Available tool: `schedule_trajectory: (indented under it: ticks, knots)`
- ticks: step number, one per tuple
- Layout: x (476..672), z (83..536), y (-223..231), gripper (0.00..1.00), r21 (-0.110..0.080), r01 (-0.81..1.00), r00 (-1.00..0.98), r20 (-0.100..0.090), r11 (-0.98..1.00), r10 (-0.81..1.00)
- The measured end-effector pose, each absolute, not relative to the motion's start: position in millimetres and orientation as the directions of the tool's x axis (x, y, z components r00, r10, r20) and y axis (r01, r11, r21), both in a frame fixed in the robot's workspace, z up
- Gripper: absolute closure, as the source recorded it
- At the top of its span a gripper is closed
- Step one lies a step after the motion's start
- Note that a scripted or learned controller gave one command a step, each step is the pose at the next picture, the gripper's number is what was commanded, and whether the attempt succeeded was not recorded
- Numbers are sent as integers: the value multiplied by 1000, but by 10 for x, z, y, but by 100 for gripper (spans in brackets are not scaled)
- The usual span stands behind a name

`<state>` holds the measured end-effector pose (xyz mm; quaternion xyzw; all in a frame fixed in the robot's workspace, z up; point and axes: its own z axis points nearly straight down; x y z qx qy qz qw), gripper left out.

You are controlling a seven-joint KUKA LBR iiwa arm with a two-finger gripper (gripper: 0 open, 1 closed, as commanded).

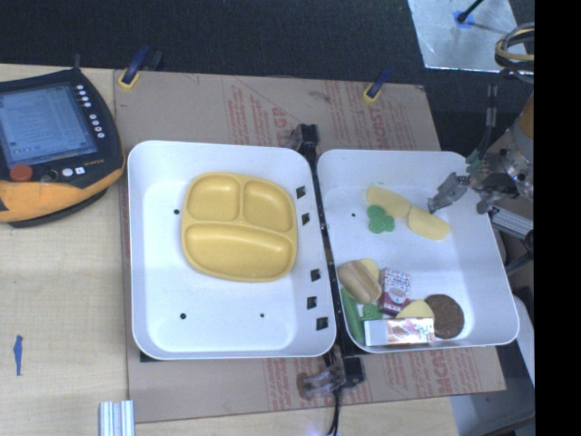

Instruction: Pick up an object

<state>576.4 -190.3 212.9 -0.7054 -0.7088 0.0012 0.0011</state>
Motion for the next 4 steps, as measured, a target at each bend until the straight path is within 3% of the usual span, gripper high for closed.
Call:
schedule_trajectory:
  ticks: [1,2,3,4]
  knots:
    - [6162,1690,-1492,0,-1,1000,-7,-2,7,1000]
    - [6352,904,-1322,0,-3,1000,-7,-1,7,1000]
    - [6346,1032,-1335,100,-4,1000,-9,-1,9,1000]
    - [6345,1029,-1335,0,-5,1000,-9,-2,9,1000]
